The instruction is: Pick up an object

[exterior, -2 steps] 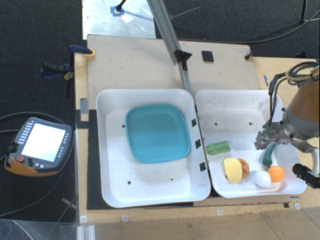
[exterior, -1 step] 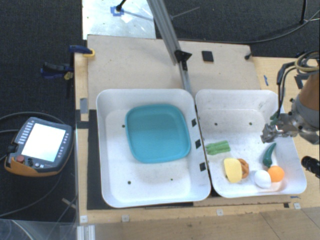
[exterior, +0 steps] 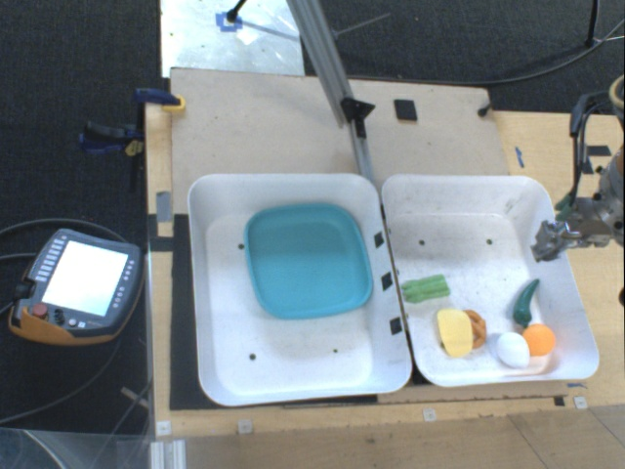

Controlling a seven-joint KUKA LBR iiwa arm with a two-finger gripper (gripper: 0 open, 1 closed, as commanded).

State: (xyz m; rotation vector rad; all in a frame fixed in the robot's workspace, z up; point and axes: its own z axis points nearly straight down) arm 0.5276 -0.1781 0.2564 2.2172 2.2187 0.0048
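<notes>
Gripper (exterior: 549,240) at right bin's (exterior: 459,189) right rim; jaws' state indeterminate (too small, blurred). Nearest object, green pepper (exterior: 525,303), lies just below-left of gripper in view, long axis near vertical; nothing seen held.

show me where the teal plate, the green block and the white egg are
teal plate (exterior: 308,260), camera view, on the flat middle of the plate in the left bin
green block (exterior: 426,288), camera view, on the middle of its top face
white egg (exterior: 513,350), camera view, on the middle of its rounded top
</notes>
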